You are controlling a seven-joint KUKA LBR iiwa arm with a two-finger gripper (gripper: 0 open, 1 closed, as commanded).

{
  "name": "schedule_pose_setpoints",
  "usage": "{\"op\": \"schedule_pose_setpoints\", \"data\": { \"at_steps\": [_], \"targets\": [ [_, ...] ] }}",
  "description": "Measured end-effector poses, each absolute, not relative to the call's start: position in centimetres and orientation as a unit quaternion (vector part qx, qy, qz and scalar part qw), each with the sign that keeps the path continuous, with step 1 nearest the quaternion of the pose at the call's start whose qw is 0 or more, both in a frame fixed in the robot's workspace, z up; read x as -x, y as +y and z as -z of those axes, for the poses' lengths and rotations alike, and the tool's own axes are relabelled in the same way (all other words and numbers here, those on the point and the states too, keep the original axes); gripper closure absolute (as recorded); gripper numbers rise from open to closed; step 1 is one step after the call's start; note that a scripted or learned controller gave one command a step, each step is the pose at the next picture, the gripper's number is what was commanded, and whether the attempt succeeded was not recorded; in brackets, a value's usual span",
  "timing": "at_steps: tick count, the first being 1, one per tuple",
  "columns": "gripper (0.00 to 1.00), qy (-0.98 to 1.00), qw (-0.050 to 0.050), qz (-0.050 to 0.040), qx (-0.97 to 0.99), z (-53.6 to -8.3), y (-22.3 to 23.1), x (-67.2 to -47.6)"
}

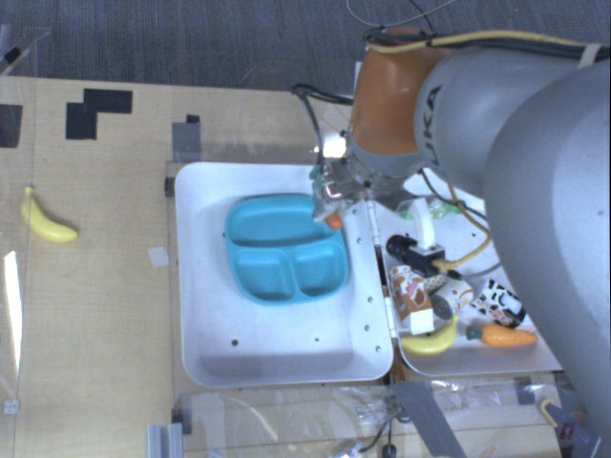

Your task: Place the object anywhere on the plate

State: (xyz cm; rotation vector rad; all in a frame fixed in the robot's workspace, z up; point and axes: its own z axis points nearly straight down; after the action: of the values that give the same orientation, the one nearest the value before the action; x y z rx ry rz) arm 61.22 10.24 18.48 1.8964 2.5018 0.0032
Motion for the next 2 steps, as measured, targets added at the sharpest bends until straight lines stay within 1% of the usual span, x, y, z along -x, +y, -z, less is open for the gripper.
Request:
{"op": "schedule_pose_setpoints", "data": {
  "at_steps": [1,2],
  "targets": [
    [0.0,0.797,0.001,-0.0013,-0.604,-18.5,10.2,-61.2],
    [0.0,0.891,0.003,-0.0024,-0.454,-18.6,9.9,-63.7]
  ]
}}
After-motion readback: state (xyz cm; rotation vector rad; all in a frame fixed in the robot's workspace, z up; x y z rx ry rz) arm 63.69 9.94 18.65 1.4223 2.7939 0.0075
